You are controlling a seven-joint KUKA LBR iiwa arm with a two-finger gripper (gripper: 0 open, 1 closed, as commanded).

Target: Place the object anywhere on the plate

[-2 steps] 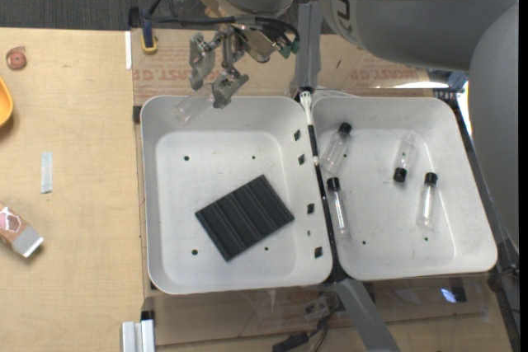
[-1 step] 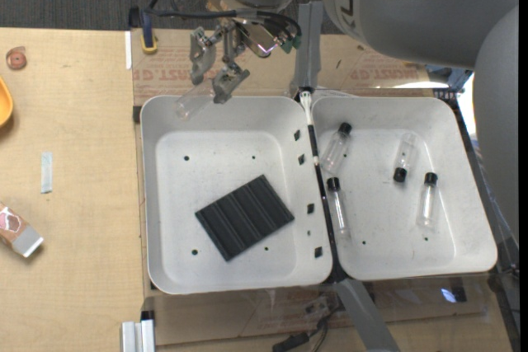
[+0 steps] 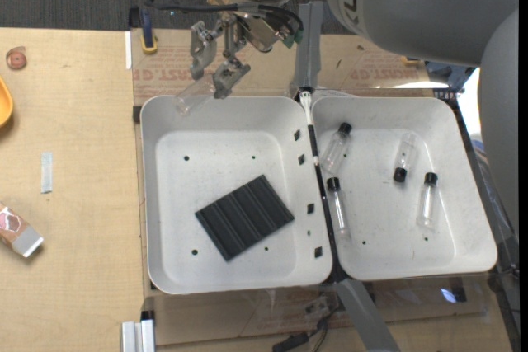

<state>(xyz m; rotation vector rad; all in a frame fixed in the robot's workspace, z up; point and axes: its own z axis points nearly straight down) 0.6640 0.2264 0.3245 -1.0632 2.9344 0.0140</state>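
The plate [image 3: 245,217] is a black ribbed rectangle lying at an angle on the floor of the left bin [image 3: 165,202]. My gripper [image 3: 213,82] hangs over that bin's back rim, up and left of the plate. It is shut on a clear vial [image 3: 188,100], which sticks out down-left from the fingertips and looks faint against the rim. The right bin [image 3: 462,243] holds several more clear vials with black caps, among them one [image 3: 334,146] by the divider and one [image 3: 427,198] at the right.
A tan tabletop lies to the left of the bins, with a small grey strip [image 3: 46,172], a wrapped item [image 3: 18,232] and an orange dish edge [image 3: 5,105]. The arm's grey body fills the top right. Cardboard runs behind the bins.
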